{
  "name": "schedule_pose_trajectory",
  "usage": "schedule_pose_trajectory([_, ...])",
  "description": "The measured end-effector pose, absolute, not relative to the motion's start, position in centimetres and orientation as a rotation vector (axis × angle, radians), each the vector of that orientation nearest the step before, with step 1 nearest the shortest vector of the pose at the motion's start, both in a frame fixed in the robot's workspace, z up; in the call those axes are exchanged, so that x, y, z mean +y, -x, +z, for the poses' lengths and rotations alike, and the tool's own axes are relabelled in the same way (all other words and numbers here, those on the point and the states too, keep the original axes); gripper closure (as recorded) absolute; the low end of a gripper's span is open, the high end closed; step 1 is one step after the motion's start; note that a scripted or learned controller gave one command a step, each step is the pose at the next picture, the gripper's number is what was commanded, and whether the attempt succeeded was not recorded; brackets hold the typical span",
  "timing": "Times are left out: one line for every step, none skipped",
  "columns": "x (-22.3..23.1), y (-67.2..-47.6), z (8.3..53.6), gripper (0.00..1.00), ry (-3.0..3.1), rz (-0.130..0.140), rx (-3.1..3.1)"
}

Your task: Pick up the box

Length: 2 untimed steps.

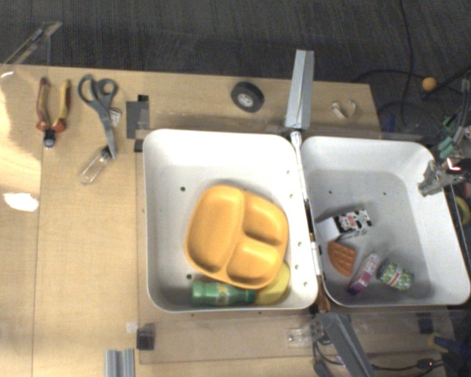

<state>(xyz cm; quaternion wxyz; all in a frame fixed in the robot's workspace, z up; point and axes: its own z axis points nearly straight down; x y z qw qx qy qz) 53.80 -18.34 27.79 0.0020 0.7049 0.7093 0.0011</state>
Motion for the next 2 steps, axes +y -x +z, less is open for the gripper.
schedule_pose_trajectory([-13.7, -52.9, 20.7, 0.0, -2.291, 0.004, 2.145])
schedule_pose_trajectory([-14.3, -48.8, 11.1, 0.0, -2.2, 0.003, 2.239])
